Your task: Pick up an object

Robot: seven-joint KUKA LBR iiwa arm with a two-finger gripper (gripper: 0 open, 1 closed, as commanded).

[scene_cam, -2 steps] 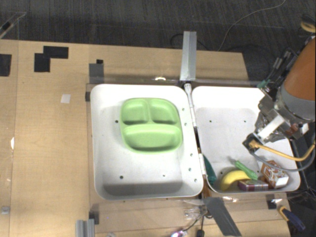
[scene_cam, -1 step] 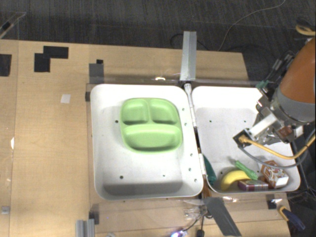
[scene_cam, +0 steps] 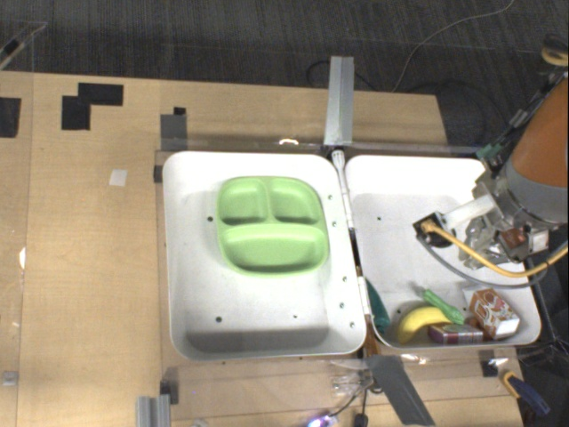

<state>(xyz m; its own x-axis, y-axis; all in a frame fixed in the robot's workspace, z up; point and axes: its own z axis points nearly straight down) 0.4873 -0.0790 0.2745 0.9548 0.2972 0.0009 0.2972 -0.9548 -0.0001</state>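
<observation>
Left bin (scene_cam: 182, 265), centre-left of frame: green divided plate (scene_cam: 270, 223) mid-floor, bare margin all round. Right bin (scene_cam: 391, 194): banana (scene_cam: 416, 321), green stick (scene_cam: 444, 305) and small carton (scene_cam: 492, 314) crowd its lower edge, upper floor open. Gripper (scene_cam: 484, 238) at frame right over that bin; grip state cannot be told.

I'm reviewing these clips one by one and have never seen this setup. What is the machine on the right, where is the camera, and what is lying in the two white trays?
One fixed camera looks down at a slant on a bench. The grey and orange shape at the right is a robot arm, and its gripper hangs over the right bin. I cannot tell whether it holds anything. Near that bin's front edge lie a banana, a green stick-like item and a small red and white carton. The left bin holds a green divided plate.
</observation>
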